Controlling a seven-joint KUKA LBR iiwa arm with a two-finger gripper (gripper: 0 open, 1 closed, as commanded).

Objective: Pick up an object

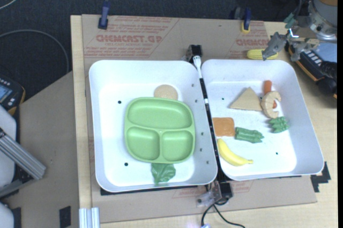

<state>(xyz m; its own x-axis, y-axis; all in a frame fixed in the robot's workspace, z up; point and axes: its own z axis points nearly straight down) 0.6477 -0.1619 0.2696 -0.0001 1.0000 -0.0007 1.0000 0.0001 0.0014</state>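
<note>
Looking at the gripper (274,45), you cannot tell how its fingers stand; it hovers just beyond the right bin's (300,160) far rim, beside a yellow piece (254,53). Inside that bin lie a banana (232,153), tan wedge (247,100) and green pieces.

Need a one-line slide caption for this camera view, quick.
Gripper holds a yellow item above the right bin; green tray fills the left bin.
</note>
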